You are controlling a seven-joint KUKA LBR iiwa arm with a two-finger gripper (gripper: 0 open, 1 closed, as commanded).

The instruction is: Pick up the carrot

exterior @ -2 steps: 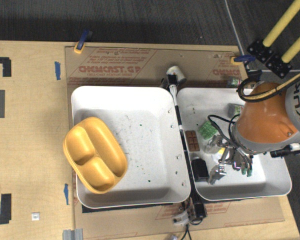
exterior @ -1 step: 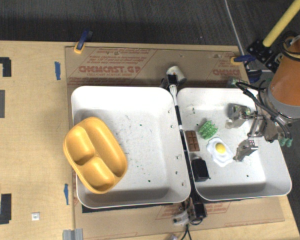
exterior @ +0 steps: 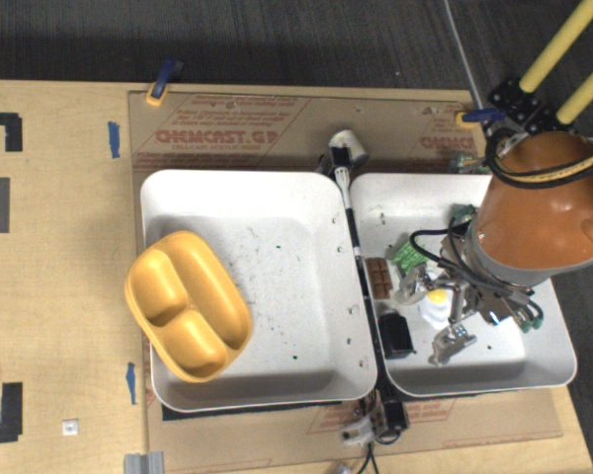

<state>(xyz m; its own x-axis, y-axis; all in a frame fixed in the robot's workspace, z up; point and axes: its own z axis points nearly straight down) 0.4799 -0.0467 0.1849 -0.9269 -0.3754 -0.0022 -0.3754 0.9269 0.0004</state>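
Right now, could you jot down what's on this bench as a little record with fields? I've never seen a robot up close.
left bin: holds a yellow two-part dish at its left edge
right bin: small items under the arm, among them something green and a black block
end effector: low over the right bin
carrot: cannot pick it out
arm: orange band, reaching in from the right

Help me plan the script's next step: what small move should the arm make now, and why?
Probably a short lift straight up to clear the view. The gripper hangs low in the right white bin, over a clutter of small items: a green piece, a brown block and a black block. I cannot pick out a carrot there; the grey and orange arm covers much of the bin.
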